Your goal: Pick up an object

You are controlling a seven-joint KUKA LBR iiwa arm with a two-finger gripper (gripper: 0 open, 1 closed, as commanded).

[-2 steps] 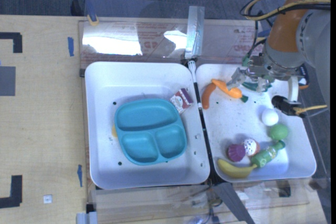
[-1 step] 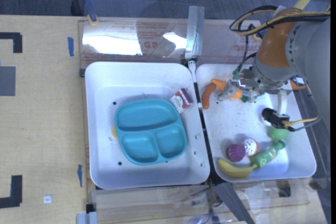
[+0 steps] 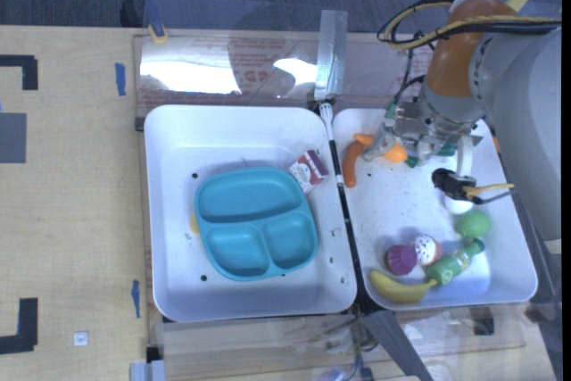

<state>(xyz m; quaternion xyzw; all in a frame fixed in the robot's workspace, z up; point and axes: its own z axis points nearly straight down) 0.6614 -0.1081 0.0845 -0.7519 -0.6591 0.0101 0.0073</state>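
Gripper (image 3: 399,147) low in the right bin's (image 3: 508,281) far corner; jaw state cannot be told, perhaps touching an orange piece (image 3: 393,154). Carrot (image 3: 351,163) just left; banana (image 3: 399,286) near front. Left bin (image 3: 169,192): blue tray (image 3: 256,221).

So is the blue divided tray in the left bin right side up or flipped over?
Right side up. The blue divided tray lies flat in the left bin, its three compartments open to the camera, with nothing visible in them.

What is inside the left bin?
In the left bin lies a blue divided tray, and a small red-and-white packet by its right wall. Whatever is under the tray is covered.
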